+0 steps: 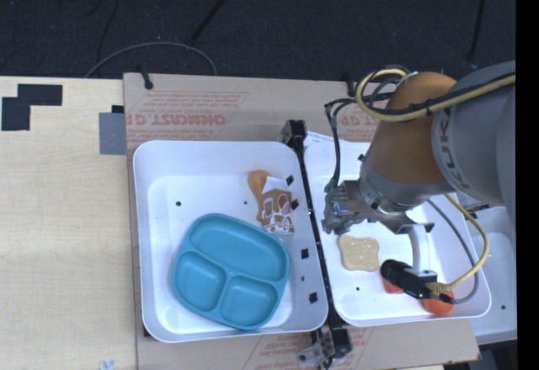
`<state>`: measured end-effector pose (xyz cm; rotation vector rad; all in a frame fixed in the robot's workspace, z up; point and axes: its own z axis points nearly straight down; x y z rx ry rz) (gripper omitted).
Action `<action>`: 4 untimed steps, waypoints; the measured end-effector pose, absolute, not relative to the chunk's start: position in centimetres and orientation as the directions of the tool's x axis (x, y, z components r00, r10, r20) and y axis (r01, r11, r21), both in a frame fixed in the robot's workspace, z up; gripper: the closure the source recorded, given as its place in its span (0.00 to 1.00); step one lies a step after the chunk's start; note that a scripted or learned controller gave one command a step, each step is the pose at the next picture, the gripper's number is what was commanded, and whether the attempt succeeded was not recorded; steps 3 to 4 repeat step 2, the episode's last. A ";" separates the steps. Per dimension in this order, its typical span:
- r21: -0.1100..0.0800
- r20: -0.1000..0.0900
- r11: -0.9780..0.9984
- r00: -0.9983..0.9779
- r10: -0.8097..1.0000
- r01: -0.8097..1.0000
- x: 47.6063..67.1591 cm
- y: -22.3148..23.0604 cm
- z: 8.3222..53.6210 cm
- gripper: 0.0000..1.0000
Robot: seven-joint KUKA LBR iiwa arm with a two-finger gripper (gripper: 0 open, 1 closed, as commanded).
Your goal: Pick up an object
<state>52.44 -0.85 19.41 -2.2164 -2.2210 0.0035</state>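
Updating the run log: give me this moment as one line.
gripper over right bin, beside toast slice | left bin: blue divided plate, patterned packet | held object: none seen

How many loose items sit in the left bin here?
3: a blue divided tray at the front, a patterned packet by the right wall, an orange piece just behind it. The tray could hide more.

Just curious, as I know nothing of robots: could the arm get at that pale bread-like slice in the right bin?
Probably yes. The gripper hangs over the right bin, just beside the pale slice, which lies flat with nothing on top of it.
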 end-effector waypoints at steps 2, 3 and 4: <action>-0.003 0.000 0.003 -0.003 1.000 1.000 52.3 8.9 21.5 1.00; -0.003 0.000 0.003 -0.003 1.000 1.000 52.3 8.9 21.5 1.00; -0.003 0.000 0.003 -0.003 1.000 1.000 52.3 8.9 21.5 1.00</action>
